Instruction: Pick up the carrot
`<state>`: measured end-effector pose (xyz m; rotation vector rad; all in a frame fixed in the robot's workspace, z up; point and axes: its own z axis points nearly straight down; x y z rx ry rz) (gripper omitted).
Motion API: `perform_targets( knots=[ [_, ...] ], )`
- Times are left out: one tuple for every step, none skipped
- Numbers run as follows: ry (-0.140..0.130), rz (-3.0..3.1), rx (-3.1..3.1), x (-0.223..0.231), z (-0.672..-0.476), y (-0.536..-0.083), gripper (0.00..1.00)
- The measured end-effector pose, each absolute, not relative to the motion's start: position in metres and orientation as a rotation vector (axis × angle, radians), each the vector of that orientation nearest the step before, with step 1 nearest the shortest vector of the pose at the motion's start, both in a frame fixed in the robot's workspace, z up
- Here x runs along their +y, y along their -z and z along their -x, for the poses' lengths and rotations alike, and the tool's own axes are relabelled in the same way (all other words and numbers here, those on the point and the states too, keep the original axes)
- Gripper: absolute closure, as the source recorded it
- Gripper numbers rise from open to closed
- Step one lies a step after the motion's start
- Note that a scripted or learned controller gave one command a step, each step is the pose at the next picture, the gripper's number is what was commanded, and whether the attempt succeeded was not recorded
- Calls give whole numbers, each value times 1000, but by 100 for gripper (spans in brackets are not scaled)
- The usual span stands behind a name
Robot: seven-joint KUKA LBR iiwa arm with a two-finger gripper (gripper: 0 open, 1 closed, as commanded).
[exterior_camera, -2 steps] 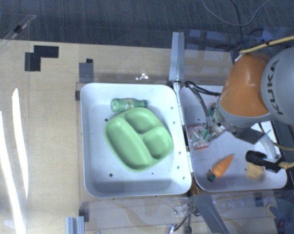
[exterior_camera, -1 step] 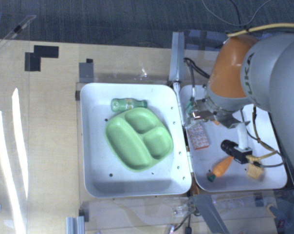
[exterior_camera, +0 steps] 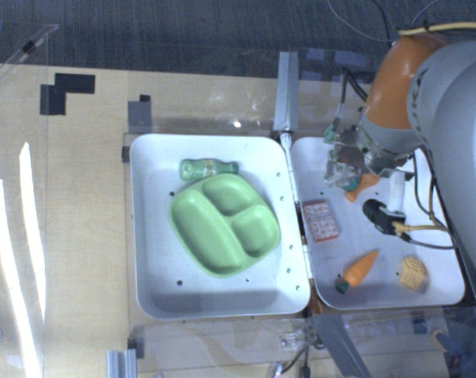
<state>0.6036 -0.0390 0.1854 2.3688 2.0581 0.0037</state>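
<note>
The carrot (exterior_camera: 358,267), orange with a dark green stub at its lower left end, lies at a slant in the front part of the right bin (exterior_camera: 451,294). My gripper (exterior_camera: 344,173) hangs over the back of that bin, well behind the carrot and apart from it. A small orange piece with a teal end (exterior_camera: 362,184) sits right at the gripper's tip; whether it is held is unclear.
A red and white packet (exterior_camera: 320,220) lies by the right bin's left wall. A tan waffle-like block (exterior_camera: 412,272) sits to the right of the carrot. The left bin (exterior_camera: 147,282) holds a green divided plate (exterior_camera: 192,235) and a green bottle (exterior_camera: 208,168).
</note>
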Motion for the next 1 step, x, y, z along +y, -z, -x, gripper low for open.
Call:
perform_targets(
  knots=[
    [-8,-2355,2068,-37,-605,-197,100]
  ],
)
